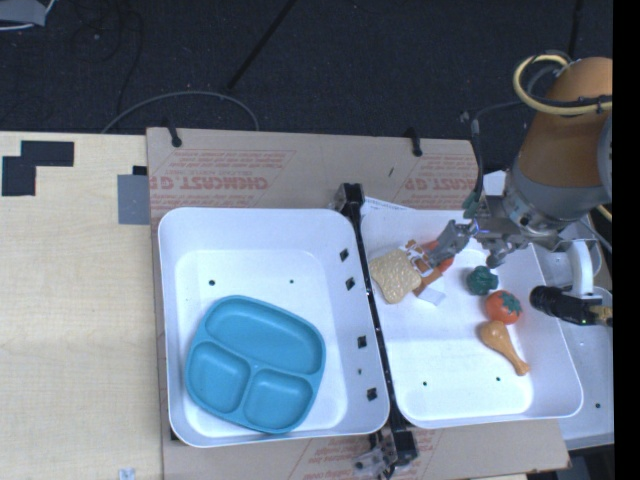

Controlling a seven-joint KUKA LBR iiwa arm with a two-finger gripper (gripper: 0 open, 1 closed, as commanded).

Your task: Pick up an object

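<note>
The right bin holds a tan slice of bread, a small dark green piece, an orange-red tomato-like fruit and a tan drumstick. My gripper hangs over the bin's far part, between the bread and the green piece, and its fingers are spread open. One finger points left toward the bread, with a small orange and white bit just under its tip. Nothing sits between the fingers.
A blue divided plate lies in the left bin. A black divider separates the two bins. Brown cardboard lies beneath the bins, on the pale wooden bench.
</note>
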